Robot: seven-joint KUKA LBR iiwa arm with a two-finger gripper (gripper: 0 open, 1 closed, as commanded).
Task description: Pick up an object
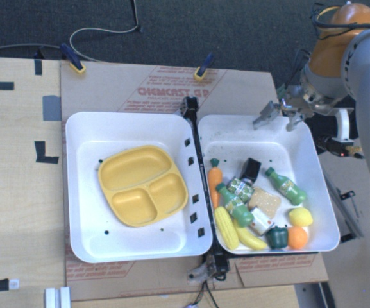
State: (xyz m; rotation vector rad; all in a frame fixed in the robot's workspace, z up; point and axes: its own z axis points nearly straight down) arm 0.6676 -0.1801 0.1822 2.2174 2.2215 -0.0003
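Toys fill the right bin (313, 165), among them a green bottle (285, 185); the claw (278, 117) hangs spread, holding nothing.

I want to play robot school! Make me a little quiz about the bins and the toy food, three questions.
1. True or false: the yellow divided plastic plate lies in the left white bin.
2. Which toy sits nearest the right white bin's front right corner: (a) orange carrot, (b) round orange fruit, (c) black block?
3. Fill in: the gripper is spread ____.

Key: 1 true; 2 b; 3 open.
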